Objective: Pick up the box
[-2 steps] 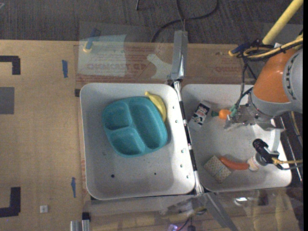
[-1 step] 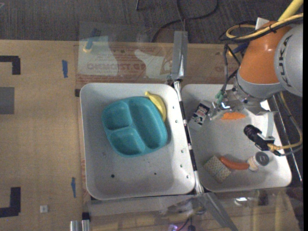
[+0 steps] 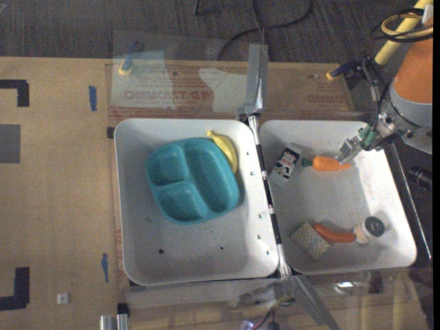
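Observation:
A small black-and-white box (image 3: 285, 163) lies in the right bin (image 3: 392, 184), close to its left wall. My gripper (image 3: 349, 150) hangs over the bin's upper right part, well to the right of that box. Its tip is at the right end of an orange carrot (image 3: 328, 163), which lies between the gripper and the box. A tan, speckled block (image 3: 309, 241) rests near the bin's front edge.
A second orange carrot (image 3: 335, 234) and a small round-capped bottle (image 3: 371, 227) lie in the right bin's front part. The left bin (image 3: 137, 239) holds a teal divided plate (image 3: 194, 179) with a yellow banana (image 3: 225, 148) at its far rim.

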Motion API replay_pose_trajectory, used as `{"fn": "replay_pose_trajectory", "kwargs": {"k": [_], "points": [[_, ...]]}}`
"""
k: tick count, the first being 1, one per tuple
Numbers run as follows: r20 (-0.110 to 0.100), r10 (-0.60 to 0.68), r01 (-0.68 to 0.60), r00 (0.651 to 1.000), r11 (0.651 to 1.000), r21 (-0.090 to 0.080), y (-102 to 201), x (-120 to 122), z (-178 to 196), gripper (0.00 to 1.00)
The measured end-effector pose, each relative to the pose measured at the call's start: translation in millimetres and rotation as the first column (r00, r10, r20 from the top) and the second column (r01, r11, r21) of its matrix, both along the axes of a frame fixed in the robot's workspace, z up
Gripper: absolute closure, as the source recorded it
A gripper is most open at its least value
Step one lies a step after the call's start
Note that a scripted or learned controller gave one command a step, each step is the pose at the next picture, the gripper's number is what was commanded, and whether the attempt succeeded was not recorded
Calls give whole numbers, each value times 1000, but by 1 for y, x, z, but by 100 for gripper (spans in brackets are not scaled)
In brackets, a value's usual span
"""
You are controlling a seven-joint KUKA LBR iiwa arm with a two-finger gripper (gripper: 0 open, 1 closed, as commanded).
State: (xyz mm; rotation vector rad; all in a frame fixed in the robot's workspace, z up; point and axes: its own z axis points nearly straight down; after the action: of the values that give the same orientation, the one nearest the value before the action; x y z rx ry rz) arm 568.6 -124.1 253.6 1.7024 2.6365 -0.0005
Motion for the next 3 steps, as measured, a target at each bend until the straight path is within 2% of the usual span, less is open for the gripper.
{"fn": "replay_pose_trajectory", "kwargs": {"k": [1,2,3], "points": [[-6,-74,74,997,997,2,1,-34,-8,100],[-6,-143,143,990,990,2,9,-88,-56,100],[-5,-90,90,996,996,3,-20,-89,-144,100]]}}
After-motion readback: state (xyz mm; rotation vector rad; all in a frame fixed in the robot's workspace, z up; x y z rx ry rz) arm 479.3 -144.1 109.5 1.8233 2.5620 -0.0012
